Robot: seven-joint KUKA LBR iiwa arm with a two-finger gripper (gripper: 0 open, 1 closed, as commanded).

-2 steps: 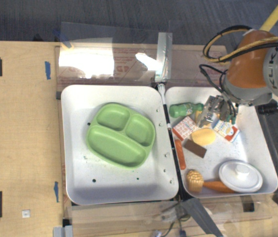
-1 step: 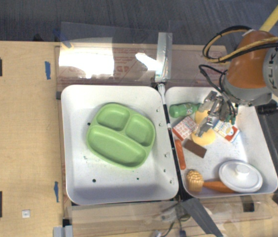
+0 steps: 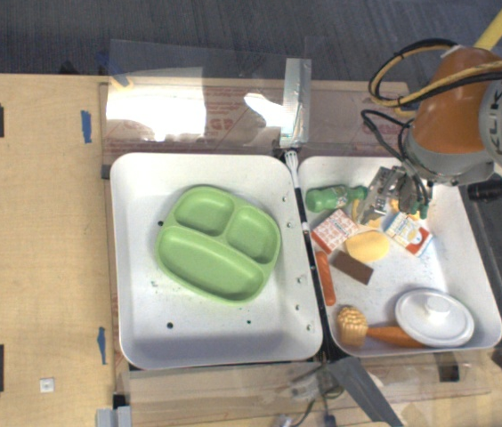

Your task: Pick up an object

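Jaws are hard to read from up here; I cannot tell whether they are parted or closed, as the gripper (image 3: 383, 196) hangs low among the clutter in the right-hand shallow white bin (image 3: 480, 265). Nearest sit a round white lidded dish (image 3: 433, 317) and a brown-headed orange-handled brush (image 3: 364, 328). Further back lie a yellow rounded lump (image 3: 368, 246), probably toy food, and a green plastic bottle (image 3: 331, 197), likeliest targets. A green 3-compartment plastic tray (image 3: 220, 243) fills the left bin.
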